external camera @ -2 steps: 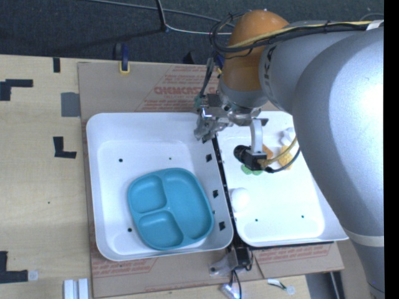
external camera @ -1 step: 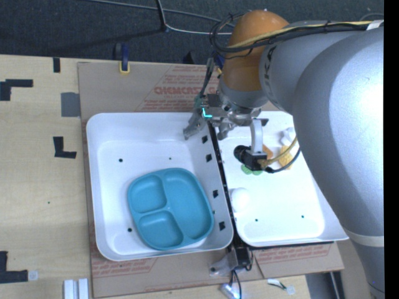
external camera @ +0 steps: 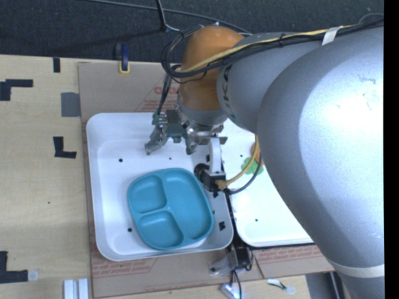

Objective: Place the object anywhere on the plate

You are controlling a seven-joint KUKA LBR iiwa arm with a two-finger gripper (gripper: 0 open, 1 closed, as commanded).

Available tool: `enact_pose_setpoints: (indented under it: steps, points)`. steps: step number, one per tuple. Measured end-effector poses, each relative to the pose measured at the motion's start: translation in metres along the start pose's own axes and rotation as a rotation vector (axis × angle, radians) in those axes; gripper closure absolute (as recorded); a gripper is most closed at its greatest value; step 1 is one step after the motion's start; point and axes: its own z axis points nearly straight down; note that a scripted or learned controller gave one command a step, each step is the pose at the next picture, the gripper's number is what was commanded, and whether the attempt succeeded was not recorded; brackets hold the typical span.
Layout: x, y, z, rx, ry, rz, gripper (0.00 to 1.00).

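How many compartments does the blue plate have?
3. The blue plate in the left bin has one long section along its left side, one at upper right and one at the bottom. None look hidden.

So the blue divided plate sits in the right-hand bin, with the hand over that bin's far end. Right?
Not quite. The camera view shows the blue divided plate in the left-hand bin, not the right-hand one. The rest holds: the hand is over that same bin's far end, beyond the plate.

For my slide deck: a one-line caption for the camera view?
KUKA arm's claw hovers over the left white bin, behind a blue divided plate.
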Motion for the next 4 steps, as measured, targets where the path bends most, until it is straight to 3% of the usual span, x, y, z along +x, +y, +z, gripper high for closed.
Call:
enact_pose_setpoints:
  steps: [1,2,3,4]
  points:
    - [-0.076,0.023,-0.004,-0.001,-0.004,0.013,0.0]
    - [-0.128,0.049,-0.004,0.0,-0.003,0.011,0.0]
    - [-0.174,0.049,-0.005,-0.001,-0.003,0.011,0.0]
    - [-0.148,0.055,-0.059,-0.006,-0.002,-0.006,0.0]
